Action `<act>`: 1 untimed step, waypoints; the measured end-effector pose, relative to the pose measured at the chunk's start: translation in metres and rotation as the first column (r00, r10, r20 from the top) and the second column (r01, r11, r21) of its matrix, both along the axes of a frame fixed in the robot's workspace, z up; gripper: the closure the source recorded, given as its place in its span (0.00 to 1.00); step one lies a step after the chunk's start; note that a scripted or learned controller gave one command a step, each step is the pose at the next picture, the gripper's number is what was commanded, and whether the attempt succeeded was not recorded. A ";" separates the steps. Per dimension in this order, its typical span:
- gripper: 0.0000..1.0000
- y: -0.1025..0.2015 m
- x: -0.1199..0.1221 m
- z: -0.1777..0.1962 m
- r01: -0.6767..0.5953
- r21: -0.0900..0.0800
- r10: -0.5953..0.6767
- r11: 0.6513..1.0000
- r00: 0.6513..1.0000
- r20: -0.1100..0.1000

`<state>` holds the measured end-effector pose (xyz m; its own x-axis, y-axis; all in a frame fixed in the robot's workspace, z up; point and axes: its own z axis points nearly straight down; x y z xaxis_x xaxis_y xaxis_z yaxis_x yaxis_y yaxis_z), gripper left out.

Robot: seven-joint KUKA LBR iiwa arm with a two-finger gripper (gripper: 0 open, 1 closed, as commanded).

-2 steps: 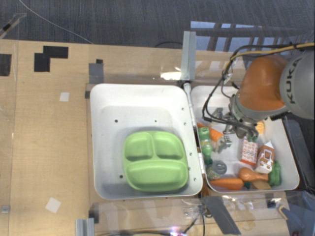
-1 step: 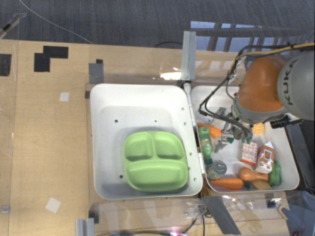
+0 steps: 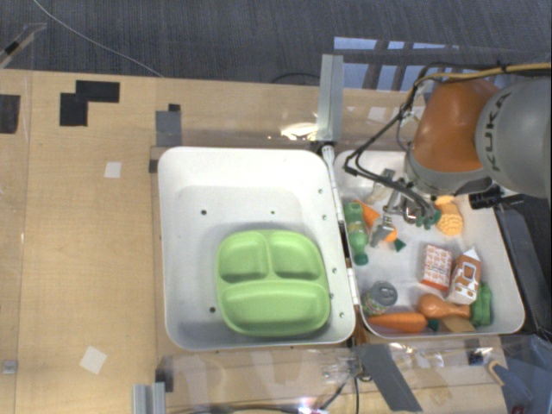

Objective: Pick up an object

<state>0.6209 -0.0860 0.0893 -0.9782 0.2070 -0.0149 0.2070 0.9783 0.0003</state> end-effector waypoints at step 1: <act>1.00 0.001 0.005 0.016 -0.005 -0.001 0.005 1.000 1.000 0.017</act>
<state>0.6255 -0.0849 0.1049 -0.9788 0.2022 -0.0320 0.2022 0.9793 0.0028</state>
